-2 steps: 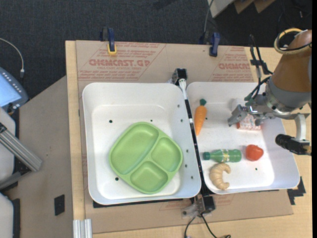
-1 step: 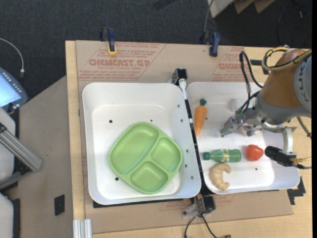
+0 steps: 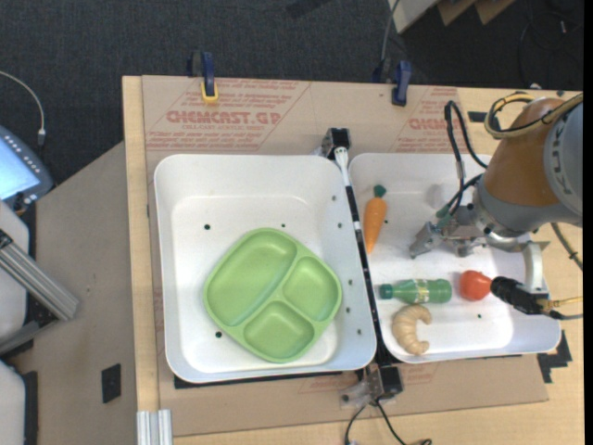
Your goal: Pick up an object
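Gripper [image 3: 434,239] low in right bin [image 3: 408,170], jaw state you cannot tell.
Carrot [image 3: 373,219] at its 9 o'clock; bottle [image 3: 417,292], tomato [image 3: 474,286], croissant [image 3: 412,327] toward 6.

Setting: robotics lab / test bench. Evidence: industrial arm [image 3: 533,170] with orange band over a cardboard-covered bench [image 3: 278,109], sheet fixed by blue clamps [image 3: 206,70]. Two white bins [image 3: 171,248], left of the gripper [image 3: 443,237], held in fixtures. Loose cables [image 3: 460,146] behind it. Toy food props: carrot [image 3: 372,219], croissant [image 3: 412,327]. Dark carpet floor [image 3: 102,26].
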Robot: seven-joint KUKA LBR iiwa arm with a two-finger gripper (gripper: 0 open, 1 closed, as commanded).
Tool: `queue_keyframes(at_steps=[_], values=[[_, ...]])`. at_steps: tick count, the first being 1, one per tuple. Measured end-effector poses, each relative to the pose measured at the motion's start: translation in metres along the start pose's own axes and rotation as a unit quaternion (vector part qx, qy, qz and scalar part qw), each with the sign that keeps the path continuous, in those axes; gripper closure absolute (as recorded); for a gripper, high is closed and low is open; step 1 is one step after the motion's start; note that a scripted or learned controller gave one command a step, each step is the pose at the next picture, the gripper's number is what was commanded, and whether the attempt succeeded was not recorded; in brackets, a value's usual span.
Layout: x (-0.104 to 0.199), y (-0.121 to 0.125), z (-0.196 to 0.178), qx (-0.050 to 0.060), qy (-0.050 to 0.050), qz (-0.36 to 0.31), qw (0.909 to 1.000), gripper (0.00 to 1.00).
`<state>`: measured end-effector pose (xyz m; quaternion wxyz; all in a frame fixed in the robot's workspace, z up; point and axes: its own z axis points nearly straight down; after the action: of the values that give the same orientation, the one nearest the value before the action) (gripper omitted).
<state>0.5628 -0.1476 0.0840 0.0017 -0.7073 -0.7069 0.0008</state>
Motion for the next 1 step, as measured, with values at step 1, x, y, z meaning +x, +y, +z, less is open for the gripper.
queue_keyframes(at_steps=[1], values=[[-0.0002, 0.0006, -0.0111, -0.002, -0.001, 0.000, 1.0000, 1.00]])
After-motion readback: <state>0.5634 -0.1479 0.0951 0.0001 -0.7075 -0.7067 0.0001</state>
